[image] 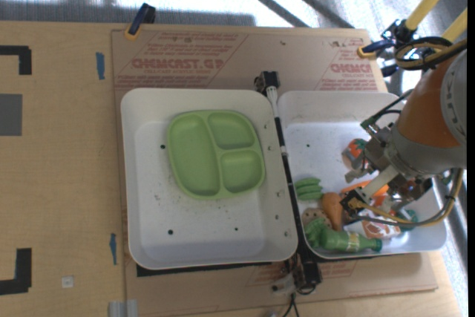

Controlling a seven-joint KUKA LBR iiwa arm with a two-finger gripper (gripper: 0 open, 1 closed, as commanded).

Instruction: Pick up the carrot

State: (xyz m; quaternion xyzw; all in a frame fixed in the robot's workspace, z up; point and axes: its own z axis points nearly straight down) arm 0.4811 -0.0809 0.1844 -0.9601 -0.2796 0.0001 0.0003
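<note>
Carrot (332, 210) near right bin's (312, 134) front edge

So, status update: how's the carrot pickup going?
End effector low in right bin, grip unclear. Carrot beside it, lying among toys. Green bottle crowds it.

2 white bins (148, 182) sit side by side on cardboard (185, 56), the left one holding a green divided plate (215, 152), the right one a green bottle (343, 240) and green pea pods (308, 188).
</note>
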